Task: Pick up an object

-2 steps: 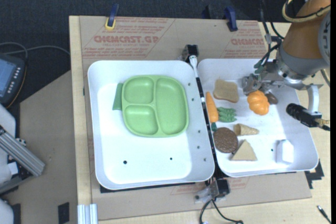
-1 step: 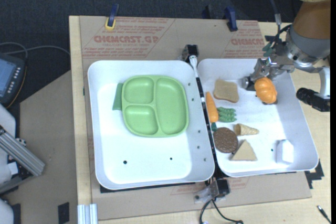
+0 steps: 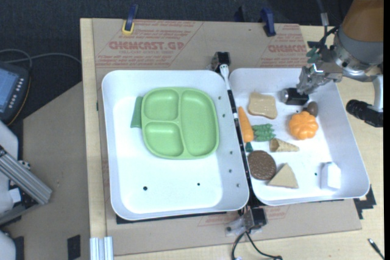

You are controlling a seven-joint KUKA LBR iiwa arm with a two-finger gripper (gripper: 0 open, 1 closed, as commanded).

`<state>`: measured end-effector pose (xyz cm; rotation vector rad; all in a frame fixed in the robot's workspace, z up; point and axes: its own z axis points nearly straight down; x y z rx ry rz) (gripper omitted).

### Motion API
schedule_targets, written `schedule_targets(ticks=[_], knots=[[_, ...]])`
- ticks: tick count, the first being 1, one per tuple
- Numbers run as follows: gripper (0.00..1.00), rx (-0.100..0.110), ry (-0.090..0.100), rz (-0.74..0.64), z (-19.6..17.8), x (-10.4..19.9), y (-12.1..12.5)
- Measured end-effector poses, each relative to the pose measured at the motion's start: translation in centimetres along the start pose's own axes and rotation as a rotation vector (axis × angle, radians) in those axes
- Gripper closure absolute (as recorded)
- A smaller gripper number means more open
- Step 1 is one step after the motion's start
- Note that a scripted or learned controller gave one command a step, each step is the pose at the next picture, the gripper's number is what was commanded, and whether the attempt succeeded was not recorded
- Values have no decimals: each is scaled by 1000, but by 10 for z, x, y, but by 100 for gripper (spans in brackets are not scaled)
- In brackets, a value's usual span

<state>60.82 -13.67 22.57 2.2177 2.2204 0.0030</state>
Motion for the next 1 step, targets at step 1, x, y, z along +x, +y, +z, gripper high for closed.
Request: schedule_targets(ticks=[1], knots=[[100,6,4,-4,-2,54,-33]])
